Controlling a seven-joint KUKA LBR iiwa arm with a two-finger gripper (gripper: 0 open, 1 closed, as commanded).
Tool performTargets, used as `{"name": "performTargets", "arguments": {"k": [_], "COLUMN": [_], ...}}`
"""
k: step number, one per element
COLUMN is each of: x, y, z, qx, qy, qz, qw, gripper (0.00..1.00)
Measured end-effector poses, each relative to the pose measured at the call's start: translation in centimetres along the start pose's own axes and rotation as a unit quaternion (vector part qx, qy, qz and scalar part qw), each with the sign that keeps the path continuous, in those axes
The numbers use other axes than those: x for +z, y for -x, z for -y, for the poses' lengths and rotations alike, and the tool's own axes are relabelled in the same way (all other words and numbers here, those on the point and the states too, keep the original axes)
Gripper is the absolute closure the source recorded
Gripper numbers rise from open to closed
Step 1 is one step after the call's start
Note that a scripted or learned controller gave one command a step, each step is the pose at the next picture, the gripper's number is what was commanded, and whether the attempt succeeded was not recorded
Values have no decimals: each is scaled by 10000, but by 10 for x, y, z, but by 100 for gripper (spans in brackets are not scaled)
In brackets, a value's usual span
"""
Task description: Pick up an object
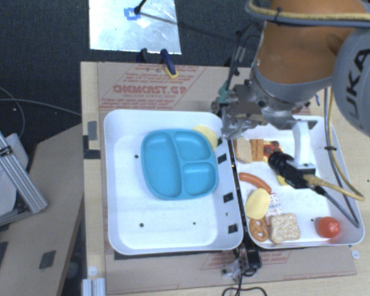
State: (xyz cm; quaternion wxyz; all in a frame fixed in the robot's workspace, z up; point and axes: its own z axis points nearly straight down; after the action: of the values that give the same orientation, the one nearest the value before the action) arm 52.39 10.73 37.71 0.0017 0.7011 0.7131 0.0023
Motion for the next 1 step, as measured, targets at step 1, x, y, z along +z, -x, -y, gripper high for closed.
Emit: {"name": "performTargets", "arguments": {"k": [1], "x": [-11], "y": [0], "z": [-1], "qx": [-35], "qy": [9], "qz": [0], "qw": [10000], "gripper": [100]}}
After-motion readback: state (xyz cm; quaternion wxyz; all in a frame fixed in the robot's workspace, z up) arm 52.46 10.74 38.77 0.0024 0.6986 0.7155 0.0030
